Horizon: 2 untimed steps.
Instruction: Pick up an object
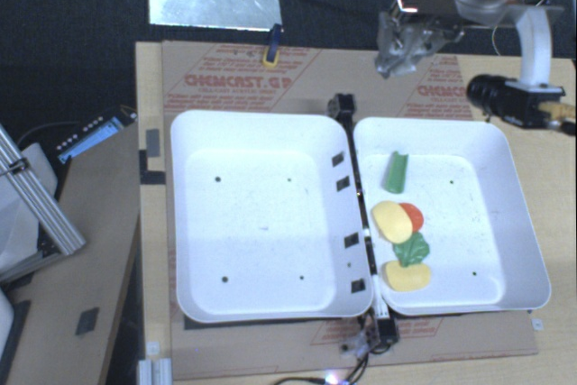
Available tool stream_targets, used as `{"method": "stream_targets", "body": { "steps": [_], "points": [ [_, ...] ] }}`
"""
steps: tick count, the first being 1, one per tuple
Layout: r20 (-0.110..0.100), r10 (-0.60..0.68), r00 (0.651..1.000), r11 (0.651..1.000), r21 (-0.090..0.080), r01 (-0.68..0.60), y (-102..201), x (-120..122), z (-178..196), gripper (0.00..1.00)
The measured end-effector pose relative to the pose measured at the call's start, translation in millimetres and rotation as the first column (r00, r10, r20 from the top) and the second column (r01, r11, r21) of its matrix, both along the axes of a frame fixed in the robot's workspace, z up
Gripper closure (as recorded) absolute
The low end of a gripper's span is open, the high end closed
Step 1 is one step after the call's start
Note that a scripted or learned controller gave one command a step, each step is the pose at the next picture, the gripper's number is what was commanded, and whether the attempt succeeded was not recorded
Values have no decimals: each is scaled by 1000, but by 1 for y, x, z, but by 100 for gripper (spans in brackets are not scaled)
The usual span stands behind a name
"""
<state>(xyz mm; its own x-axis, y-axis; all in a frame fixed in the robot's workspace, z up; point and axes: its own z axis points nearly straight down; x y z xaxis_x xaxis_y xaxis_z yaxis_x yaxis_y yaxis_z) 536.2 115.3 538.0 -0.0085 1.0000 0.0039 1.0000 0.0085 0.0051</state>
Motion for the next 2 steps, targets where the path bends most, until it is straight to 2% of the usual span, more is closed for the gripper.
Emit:
{"method": "stream_targets", "body": {
  "steps": [1, 2],
  "points": [
    [-1, -12, 1000, 1000, -6, 12, -52, 76, -4, 100],
    [-2, -17, 1000, 1000, -8, 17, -164, 134, -4, 100]
  ]
}}
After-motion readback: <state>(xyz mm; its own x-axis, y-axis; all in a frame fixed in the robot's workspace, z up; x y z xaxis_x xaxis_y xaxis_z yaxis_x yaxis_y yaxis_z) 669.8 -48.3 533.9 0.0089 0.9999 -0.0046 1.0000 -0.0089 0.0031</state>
